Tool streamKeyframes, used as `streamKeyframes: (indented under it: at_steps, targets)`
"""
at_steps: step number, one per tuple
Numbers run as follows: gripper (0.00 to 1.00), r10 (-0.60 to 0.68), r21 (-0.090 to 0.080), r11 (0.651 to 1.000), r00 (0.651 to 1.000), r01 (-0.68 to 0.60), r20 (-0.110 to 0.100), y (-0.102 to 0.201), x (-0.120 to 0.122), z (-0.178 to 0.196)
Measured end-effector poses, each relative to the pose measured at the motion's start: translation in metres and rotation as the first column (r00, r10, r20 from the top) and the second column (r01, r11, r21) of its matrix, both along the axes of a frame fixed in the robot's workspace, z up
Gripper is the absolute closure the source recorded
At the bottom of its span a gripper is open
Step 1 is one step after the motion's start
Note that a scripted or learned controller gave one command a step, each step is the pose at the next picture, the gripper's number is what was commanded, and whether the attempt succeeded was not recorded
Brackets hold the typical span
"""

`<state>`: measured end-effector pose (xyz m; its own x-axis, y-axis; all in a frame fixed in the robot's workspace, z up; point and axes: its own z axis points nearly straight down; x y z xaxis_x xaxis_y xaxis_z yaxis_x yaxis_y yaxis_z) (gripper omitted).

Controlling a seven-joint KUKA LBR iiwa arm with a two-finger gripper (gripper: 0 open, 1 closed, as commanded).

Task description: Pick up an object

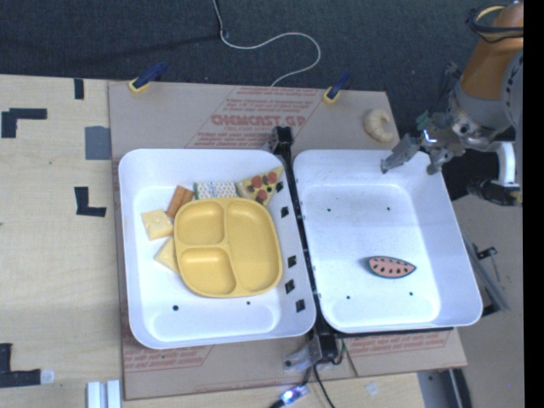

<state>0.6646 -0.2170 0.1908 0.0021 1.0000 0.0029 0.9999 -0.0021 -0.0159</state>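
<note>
A watermelon slice toy (392, 267) lies flat in the right bin (340, 219), toward its near right. In the left bin (140, 228) sits a yellow divided plate (228, 246). Around the plate's far and left sides lie a pizza slice (262, 184), a patterned flat piece (214, 190), an orange-brown stick (178, 200) and pale yellow cracker-like pieces (158, 224). My gripper (413, 153) hangs over the far right corner of the right bin, its fingers (394, 160) spread apart with nothing between them. It is well away from the watermelon slice.
A beige lump (380, 124) rests on the cardboard behind the right bin, just left of the gripper. A white cable (272, 42) loops across the dark floor at the back. Blue and yellow clamps (148, 76) hold the cardboard's far edge.
</note>
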Motion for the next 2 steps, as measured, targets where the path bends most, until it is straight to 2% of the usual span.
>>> streamKeyframes:
  at_steps: [1, 2]
  targets:
    - [0.0, 0.003, -0.003, 1.0, 1.0, -0.003, 0.014, 0.001, 0.003, 0.011]
    - [0.0, 0.004, -0.003, 1.0, 1.0, -0.004, 0.011, 0.007, 0.01, -0.039]
